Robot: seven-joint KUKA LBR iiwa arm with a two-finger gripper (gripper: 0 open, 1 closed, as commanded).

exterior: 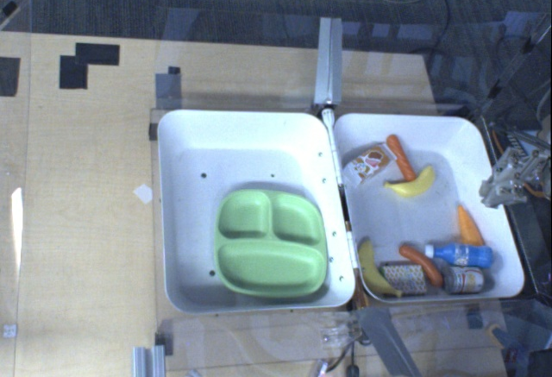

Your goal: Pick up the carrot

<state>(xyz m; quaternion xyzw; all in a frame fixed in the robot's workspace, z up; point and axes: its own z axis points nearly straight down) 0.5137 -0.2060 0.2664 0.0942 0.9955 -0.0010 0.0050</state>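
2 carrots point(399, 157) maybe, rt bin point(448, 129)

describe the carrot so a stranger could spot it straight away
Look in the right bin, along its right wall, just below the gripper. The carrot lies above the blue-capped bottle: a short, plain orange, tapered piece, paler than the two redder sausage-like pieces.

A pale grey metal gripper point(503, 181) with thin bare fingers.

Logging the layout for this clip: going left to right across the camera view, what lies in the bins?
Green divided plate → snack packet → small banana → blue bottle → gripper at the right bin's edge.
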